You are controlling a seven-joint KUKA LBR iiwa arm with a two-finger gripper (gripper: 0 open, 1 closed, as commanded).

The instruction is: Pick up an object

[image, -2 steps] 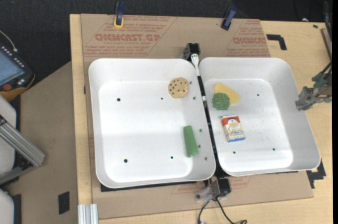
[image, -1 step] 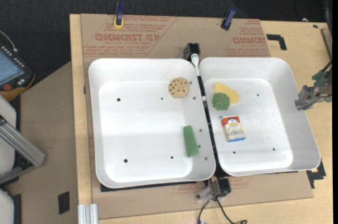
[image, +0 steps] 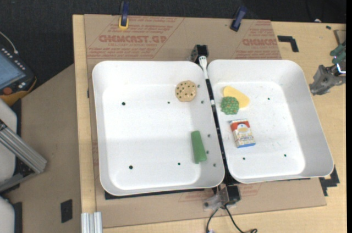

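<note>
The gripper [image: 330, 75] is cut off by the right edge, so its fingers cannot be made out. The print on the small red and white box [image: 242, 133] is too small to read.

"chemcast" on brown board [image: 140, 37]

Two shallow white bins sit side by side on a cardboard-covered surface [image: 165, 34]. In the left bin [image: 110, 116] a round cookie [image: 186, 90] lies near the far right corner, and a green stick-shaped block [image: 198, 146] rests closer to the front, by the inner wall. The right bin [image: 297, 116] holds a yellow piece [image: 237, 95] touching a green knobbly lump [image: 230, 105], with a small red-and-white box [image: 242, 133] just in front of them. The hand [image: 329, 73] hangs outside the right bin's far right edge.
</note>
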